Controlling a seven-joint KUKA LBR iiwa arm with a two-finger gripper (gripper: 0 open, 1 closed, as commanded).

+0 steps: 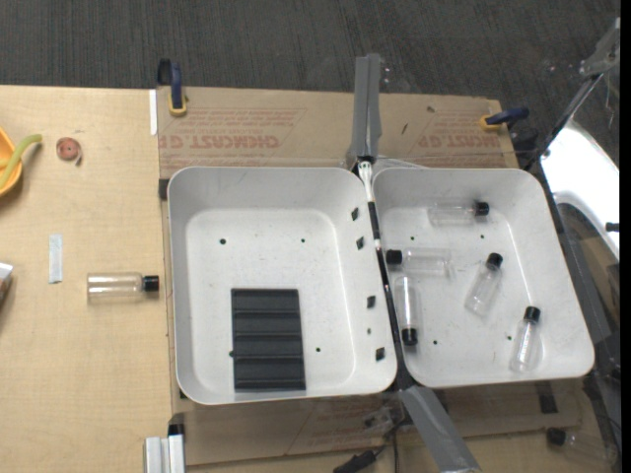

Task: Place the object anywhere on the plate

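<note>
We're seeing vials (483,286) lying loose in the right bin (552,215), plate (267,340) at 6 o'clock of the left bin (182,264); gripper state unknowable; clear cylinders are risking rolling off on grasp.

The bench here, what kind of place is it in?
Likely a robotics lab: two white bins clamped on cardboard, clear bottles with black caps as test objects, a dark plate, and grey carpet.

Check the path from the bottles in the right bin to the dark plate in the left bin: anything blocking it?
Only the two bin walls where the bins meet, with black clips along them. The clear bottles lie scattered in the right bin; the ribbed black plate lies flat in the left bin with nothing on it. A carry must clear those walls.
</note>
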